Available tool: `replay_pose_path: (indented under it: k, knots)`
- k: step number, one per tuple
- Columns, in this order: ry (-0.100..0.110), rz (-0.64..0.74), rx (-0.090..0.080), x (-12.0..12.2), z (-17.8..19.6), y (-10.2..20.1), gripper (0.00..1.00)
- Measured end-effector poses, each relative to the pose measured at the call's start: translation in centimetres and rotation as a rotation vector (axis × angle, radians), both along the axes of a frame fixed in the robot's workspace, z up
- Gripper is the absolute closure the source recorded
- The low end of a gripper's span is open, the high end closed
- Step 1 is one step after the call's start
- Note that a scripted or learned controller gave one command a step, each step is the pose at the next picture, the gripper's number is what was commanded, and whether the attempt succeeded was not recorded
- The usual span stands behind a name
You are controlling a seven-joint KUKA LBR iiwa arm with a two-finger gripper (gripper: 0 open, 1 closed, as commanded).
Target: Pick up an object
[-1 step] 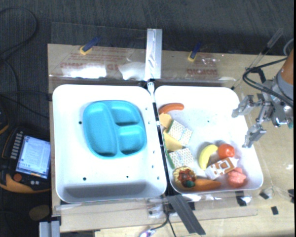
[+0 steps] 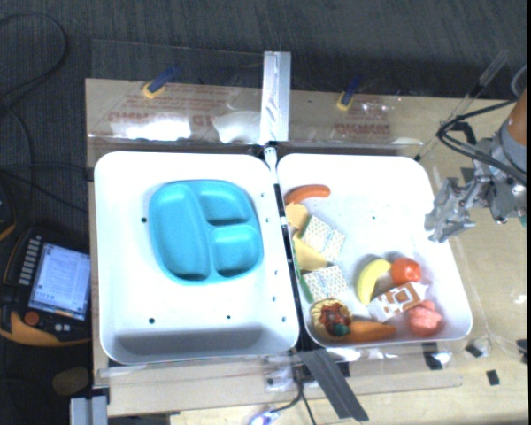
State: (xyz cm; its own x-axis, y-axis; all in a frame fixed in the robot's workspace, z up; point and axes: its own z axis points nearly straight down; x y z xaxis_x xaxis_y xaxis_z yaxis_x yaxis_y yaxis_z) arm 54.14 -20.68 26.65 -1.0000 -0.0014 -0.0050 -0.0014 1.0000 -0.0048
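While the claw (image 2: 449, 211) hangs over the right-hand rim of the right bin (image 2: 372, 168), at the end of the grey arm reaching in from the right, its metal parts blur together and I cannot tell how it stands or whether it has hold of anything. All the loose things lie to its left and below it, inside that same bin. Nearest, down and to the left, sit a red tomato (image 2: 406, 269) and a yellow banana (image 2: 372, 277), with a red-and-white box (image 2: 396, 302) and a pink piece (image 2: 426, 318) just beneath them. An orange carrot (image 2: 369, 330) lies along the bin's lower edge. Further left rest two checkered packets (image 2: 323, 235), and a sausage (image 2: 306, 193) lies near the divider. Well off to the left, a blue sectioned tray (image 2: 205, 228) sits in the left bin (image 2: 124, 308) on the surface (image 2: 496, 326).
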Motion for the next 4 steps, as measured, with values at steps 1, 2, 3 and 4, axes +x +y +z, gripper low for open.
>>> replay_pose_path:
  k: [1,2,3,4]
  knots:
    - [-0.003,0.002,-0.003,0.2,1.0,0.1,1.0]
    - [0.005,0.515,0.003,5.4,-12.8,1.8,1.0]
    - [-0.007,-0.14,0.002,10.3,-17.5,-0.4,1.0]
    - [0.002,-0.256,0.005,7.9,-15.4,3.6,1.0]
